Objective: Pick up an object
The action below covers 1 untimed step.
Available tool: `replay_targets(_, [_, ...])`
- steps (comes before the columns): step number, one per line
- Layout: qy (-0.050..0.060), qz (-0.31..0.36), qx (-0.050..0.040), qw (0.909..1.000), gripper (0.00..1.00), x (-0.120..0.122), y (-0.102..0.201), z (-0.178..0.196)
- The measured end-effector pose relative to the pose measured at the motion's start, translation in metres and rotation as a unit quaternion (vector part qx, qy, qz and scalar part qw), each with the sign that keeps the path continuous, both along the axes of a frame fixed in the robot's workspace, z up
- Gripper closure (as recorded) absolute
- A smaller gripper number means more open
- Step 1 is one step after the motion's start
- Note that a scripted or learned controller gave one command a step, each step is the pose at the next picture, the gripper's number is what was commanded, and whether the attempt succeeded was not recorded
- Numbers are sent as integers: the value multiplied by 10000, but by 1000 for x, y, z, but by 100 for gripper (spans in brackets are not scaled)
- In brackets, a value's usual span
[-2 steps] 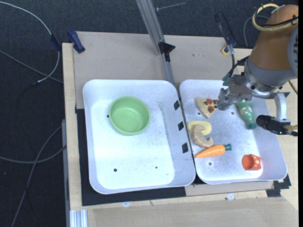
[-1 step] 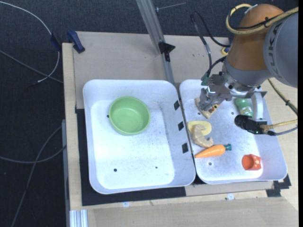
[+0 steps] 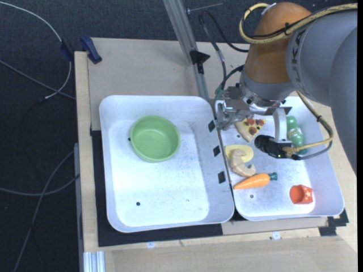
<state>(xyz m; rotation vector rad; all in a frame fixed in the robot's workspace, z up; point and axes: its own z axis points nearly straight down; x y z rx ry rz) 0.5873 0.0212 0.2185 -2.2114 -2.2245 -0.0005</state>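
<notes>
Two white bins sit side by side on the tabletop point(image 3: 142, 67). Left bin point(image 3: 113, 208) holds a green bowl point(image 3: 154, 138), upper left of its floor. Right bin point(image 3: 329, 200) holds the clutter: pizza slice point(image 3: 249, 128), pale curved piece point(image 3: 241, 158), carrot point(image 3: 253, 181), orange block point(image 3: 301, 194), green bottle point(image 3: 295, 132).

End effector point(image 3: 249, 115) hangs low over the upper part of the right bin, just above the pizza slice. Wrist body covers the tips; cannot tell whether it is released or clenched. Nothing visibly lifted.

Judgement: pick not yet made; descent or grasp and lift remain. Pizza slice looks the likeliest target.

In the way: black cable fitting point(image 3: 271, 146) drapes beside the slice; pale piece and bottle lie near, bin divider just to the left.
</notes>
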Motion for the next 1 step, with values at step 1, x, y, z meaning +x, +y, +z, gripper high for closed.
replay_targets(1, [-17,4,3,10000,100,0,47,11])
